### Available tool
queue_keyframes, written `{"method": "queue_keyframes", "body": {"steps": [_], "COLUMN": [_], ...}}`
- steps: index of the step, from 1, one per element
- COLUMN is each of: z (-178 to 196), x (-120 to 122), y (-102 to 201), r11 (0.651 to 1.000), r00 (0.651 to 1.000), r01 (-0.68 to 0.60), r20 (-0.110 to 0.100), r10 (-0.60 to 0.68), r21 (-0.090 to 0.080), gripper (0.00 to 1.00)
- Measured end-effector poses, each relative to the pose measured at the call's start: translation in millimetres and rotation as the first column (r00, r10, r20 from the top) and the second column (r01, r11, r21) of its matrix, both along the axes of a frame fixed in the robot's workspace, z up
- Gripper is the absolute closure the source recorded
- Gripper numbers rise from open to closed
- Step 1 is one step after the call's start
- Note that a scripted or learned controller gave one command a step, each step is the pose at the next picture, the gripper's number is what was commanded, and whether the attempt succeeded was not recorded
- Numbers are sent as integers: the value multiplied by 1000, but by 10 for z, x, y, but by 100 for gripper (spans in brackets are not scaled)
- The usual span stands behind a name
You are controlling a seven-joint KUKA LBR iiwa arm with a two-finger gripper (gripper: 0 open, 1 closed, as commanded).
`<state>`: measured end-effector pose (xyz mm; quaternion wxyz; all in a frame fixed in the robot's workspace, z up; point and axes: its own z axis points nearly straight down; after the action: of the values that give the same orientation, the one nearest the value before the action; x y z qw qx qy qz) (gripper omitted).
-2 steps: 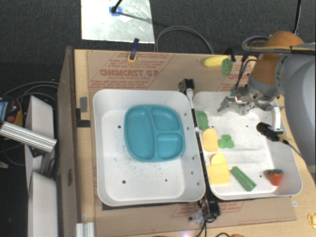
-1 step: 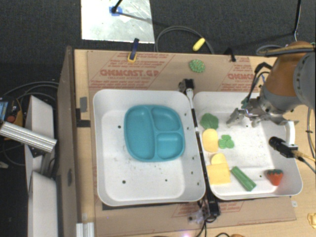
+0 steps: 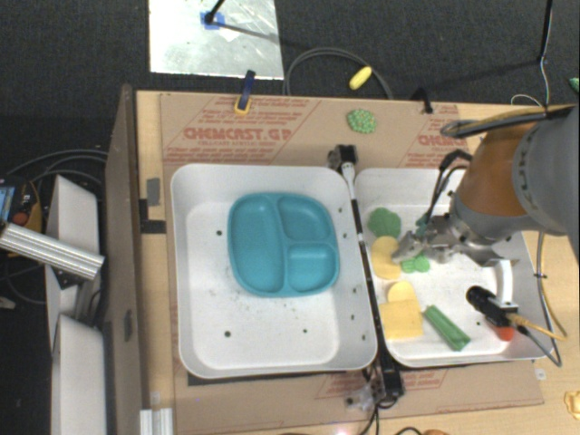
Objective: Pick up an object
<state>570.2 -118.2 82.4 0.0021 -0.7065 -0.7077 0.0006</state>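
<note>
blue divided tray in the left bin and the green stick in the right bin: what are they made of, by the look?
Blue divided tray: likely moulded plastic, judging by its uniform teal colour, soft sheen and rounded compartment ridges. Green stick: probably matte plastic or foam, a flat solid green with no glare; this view is too coarse to tell which.

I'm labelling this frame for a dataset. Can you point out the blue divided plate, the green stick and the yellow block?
blue divided plate (image 3: 263, 243): camera view, its large left compartment.
green stick (image 3: 447, 327): camera view, mid-length.
yellow block (image 3: 404, 320): camera view, top face.
</note>
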Motion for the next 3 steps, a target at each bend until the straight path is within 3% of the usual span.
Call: {"method": "queue_keyframes", "body": {"steps": [1, 2, 3], "z": [31, 463, -1], "x": [443, 4, -177], "y": [245, 275, 89], "r11": [1000, 1000, 1000], "r00": [1000, 1000, 1000], "r01": [-5, 1, 2], "r20": [10, 4, 3], "r10": [5, -1, -2], "r21": [-3, -2, -2], "gripper": [0, 0, 0]}}
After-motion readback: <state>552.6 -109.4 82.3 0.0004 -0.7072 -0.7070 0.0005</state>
